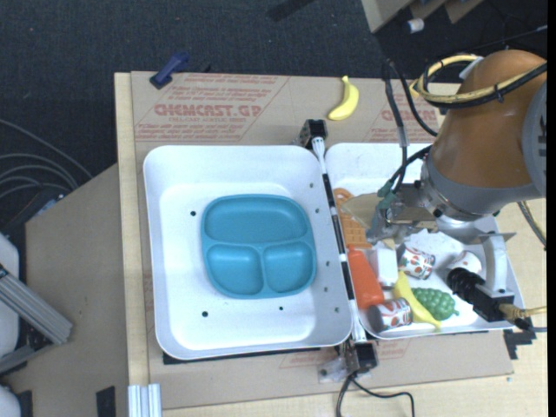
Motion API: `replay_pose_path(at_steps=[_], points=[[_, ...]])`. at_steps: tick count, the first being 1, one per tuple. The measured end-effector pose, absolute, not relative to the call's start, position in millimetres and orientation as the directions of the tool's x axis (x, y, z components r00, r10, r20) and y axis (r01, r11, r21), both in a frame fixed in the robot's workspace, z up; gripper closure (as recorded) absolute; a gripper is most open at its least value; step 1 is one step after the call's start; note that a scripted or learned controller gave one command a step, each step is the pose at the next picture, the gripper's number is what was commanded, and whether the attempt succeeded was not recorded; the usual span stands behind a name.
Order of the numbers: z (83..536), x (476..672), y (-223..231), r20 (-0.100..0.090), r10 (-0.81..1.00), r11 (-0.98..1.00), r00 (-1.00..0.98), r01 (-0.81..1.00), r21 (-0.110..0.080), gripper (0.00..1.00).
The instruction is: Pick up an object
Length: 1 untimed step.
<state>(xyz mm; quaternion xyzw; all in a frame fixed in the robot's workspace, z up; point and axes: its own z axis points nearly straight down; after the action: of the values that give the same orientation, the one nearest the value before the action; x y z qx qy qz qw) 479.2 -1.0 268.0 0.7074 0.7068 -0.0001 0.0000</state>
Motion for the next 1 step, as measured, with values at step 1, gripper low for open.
replay_pose_path(at_steps=[1], points=[[263.6,478.8,18.1,0.001,1.0,0.0,0.0,1.0,-0.004,1.0]])
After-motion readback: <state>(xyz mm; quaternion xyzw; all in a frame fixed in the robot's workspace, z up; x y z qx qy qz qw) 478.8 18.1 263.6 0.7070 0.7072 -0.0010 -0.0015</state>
